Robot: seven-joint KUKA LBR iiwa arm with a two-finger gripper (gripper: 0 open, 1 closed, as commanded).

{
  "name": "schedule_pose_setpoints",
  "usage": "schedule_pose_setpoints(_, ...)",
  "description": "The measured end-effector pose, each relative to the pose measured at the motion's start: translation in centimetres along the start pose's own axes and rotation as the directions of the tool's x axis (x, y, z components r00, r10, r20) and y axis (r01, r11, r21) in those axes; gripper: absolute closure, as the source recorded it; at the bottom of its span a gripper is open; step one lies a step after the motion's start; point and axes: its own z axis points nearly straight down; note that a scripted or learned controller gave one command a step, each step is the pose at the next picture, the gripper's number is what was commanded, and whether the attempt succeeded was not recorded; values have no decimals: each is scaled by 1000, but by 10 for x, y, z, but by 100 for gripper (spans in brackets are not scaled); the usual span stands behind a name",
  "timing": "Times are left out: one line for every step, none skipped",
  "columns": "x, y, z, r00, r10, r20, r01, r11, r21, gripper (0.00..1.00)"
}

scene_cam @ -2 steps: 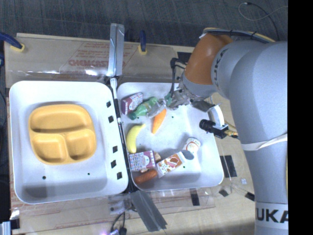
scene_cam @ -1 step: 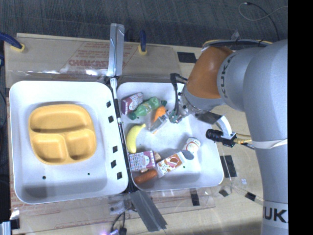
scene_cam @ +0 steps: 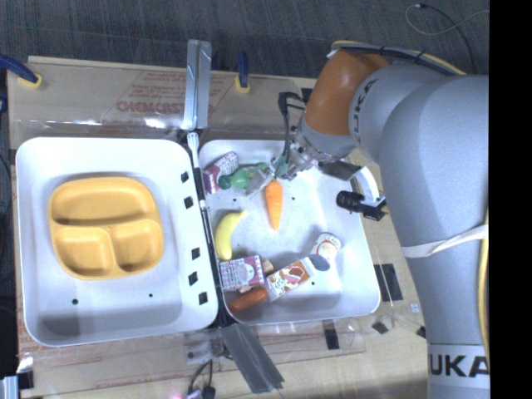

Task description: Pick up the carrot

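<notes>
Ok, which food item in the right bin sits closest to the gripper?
The carrot: orange, its broad end just under the gripper. The banana lies farther left, and the sausage is at the bin's near edge.

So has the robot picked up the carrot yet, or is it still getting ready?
Not yet. Done: the arm has reached into the right bin, and its gripper sits just above the carrot's top end. In hand: nothing I can see; the carrot lies flat on the bin floor beside the banana. Left: grip the carrot and lift it out.
</notes>
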Motion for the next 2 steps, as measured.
schedule_pose_setpoints(20,-32,0,984,-178,1,178,984,-4,0)
schedule_pose_setpoints(21,-31,-10,983,-183,2,183,983,-3,100)
